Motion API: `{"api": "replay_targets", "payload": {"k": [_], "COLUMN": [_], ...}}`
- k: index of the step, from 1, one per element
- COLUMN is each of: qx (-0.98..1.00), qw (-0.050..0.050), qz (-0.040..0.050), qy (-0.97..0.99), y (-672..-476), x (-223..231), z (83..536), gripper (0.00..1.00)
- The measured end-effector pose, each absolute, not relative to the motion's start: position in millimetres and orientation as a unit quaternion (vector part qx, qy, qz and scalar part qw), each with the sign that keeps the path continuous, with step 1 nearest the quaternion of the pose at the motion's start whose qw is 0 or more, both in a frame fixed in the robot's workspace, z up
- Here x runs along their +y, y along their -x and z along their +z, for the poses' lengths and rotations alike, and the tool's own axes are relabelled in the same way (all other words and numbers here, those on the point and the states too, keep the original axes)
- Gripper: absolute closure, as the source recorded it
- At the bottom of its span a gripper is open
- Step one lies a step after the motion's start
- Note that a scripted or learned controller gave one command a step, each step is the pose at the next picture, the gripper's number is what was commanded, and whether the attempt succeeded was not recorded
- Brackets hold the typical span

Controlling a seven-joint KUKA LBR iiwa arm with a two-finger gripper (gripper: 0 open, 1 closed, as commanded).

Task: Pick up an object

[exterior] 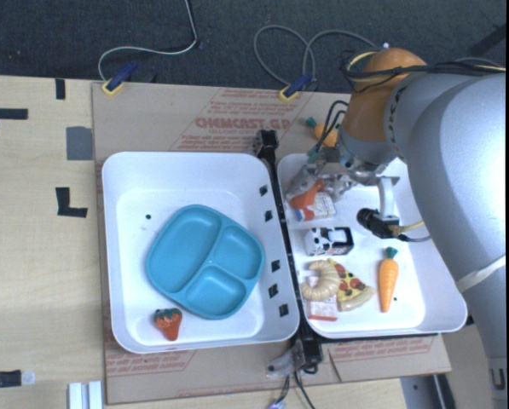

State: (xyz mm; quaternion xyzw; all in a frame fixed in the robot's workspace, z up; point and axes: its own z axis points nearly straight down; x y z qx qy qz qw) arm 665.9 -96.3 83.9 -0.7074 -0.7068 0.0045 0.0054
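Note:
My gripper (320, 183) hangs low over the far left part of the right bin (437, 301), below the orange wrist band. An orange and white packet (309, 202) lies directly under it, partly covered by it; whether they touch is unclear. Closer to the front of this bin lie a black and white toy (329, 241), a pale croissant (320, 280), a pizza slice (354, 290) and an orange carrot (388, 284). The left bin (122, 228) holds a blue divided plate (205, 261) and a small strawberry (167, 322).
The grey arm covers the right bin's far right corner. A black divider with clips (280, 228) runs between the two bins. Cables (280, 54) lie on the dark surface behind the bench. A black part (378, 221) projects from the wrist above the carrot.

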Motion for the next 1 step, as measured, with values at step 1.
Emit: {"api": "replay_targets", "payload": {"k": [1], "qx": [-0.707], "qw": [-0.001], "qz": [0.0005], "qy": [0.707], "y": [-652.5], "x": [-94.4], "z": [85.2], "gripper": [0.00]}}
